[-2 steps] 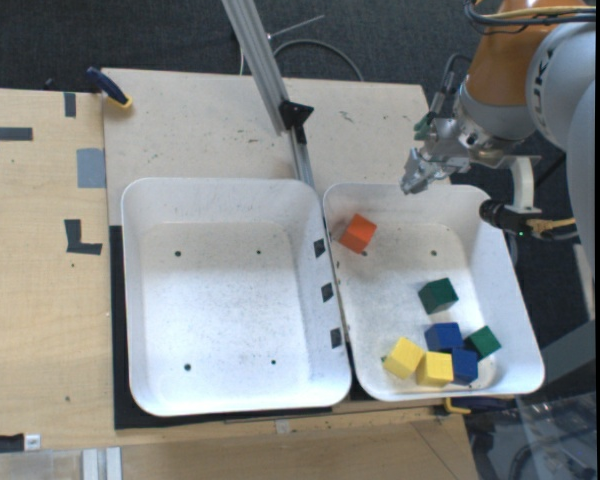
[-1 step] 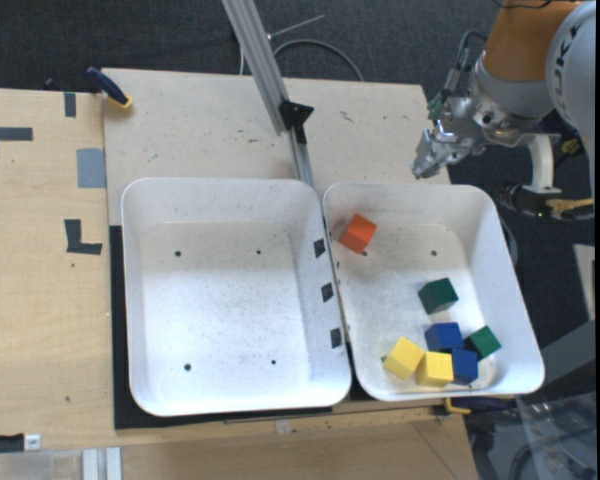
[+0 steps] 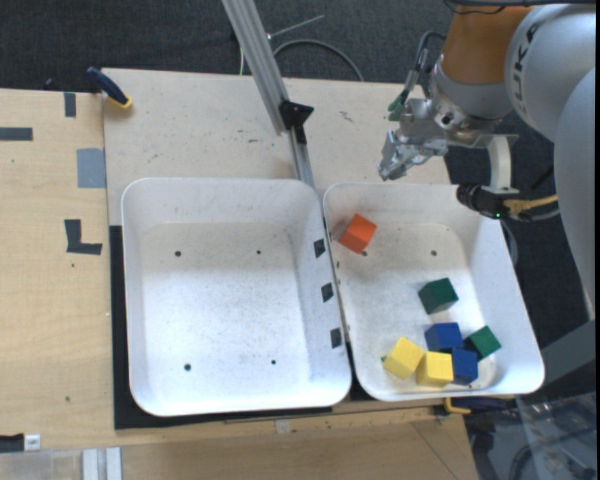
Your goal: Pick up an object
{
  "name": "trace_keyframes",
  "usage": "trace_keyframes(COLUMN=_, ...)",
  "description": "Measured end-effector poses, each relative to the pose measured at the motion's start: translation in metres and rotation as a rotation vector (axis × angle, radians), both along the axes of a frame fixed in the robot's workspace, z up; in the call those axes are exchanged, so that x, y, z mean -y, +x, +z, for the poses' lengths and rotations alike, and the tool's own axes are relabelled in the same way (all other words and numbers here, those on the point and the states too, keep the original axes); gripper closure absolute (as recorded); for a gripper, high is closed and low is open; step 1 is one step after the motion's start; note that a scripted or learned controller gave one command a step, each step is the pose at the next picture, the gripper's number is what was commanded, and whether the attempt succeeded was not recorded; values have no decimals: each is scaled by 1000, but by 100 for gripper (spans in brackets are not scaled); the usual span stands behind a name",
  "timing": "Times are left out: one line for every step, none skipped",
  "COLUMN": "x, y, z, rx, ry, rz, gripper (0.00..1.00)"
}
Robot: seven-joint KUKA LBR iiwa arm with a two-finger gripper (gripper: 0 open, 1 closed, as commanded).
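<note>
The orange block (image 3: 358,234) sits near the top of the right bin (image 3: 500,268). It looks light and hard; grab its flat sides. The pincer (image 3: 395,163) hangs above, holding nothing; I cannot tell if it is open.

no readable text or labels

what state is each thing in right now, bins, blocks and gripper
Left white plastic bin: flat on the bench, beside the right bin.
Right white plastic bin: holds all the blocks.
Orange cube: alone near the far left corner, tilted.
Dark green cube: apart, mid-bin.
Two yellow cubes, blue cubes, small green cube: clustered in the near right corner.
Two-finger gripper: above the right bin's far rim, holding nothing visible.
</note>
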State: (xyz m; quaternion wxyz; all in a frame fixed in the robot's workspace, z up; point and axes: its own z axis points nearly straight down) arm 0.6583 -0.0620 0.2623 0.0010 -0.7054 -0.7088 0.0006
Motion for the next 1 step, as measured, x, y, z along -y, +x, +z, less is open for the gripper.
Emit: trace_keyframes(x=-49, y=1, z=2, rx=1, ry=0, rz=1, gripper=100)
